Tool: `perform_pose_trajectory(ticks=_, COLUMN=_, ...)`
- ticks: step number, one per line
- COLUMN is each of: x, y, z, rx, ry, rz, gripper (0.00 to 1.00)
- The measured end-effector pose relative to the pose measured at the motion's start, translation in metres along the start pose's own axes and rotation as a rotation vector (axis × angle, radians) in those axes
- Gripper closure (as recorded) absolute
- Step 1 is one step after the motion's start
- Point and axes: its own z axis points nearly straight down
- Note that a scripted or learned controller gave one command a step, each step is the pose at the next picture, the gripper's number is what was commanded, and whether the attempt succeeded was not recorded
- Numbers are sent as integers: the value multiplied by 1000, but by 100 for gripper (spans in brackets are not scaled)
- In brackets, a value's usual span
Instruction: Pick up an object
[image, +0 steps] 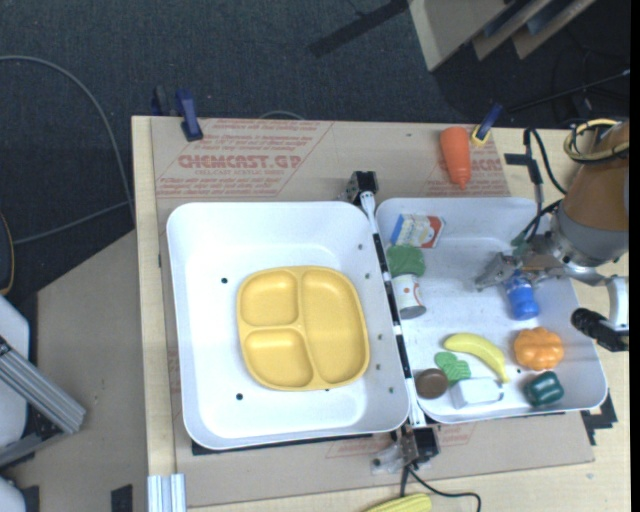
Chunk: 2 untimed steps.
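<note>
My gripper (517, 272) hangs over the right bin (470, 225), near its right wall, on the grey arm with the orange band (598, 198). A small blue bottle (521, 298) lies just below the gripper in the view, touching or nearly touching it. I cannot see whether the bottle is between the jaws. Other loose objects in this bin are a yellow banana (478, 352), an orange fruit (538, 346), a dark green piece (545, 388), a white block (476, 392), a brown ball (431, 381), a small can (408, 296), a green lump (406, 261) and a little carton (416, 231).
The left bin (200, 250) holds a yellow divided plate (302, 327). An orange carrot (455, 155) lies on the bench behind the right bin. Blue clamps (187, 114) sit at the bench's back edge. The bins' shared wall (385, 290) runs down the middle.
</note>
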Motion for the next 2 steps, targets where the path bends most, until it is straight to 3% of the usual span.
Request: perform_pose_trajectory(ticks=2, x=-1, y=-34, z=0, rx=0, ry=0, rz=0, gripper=0)
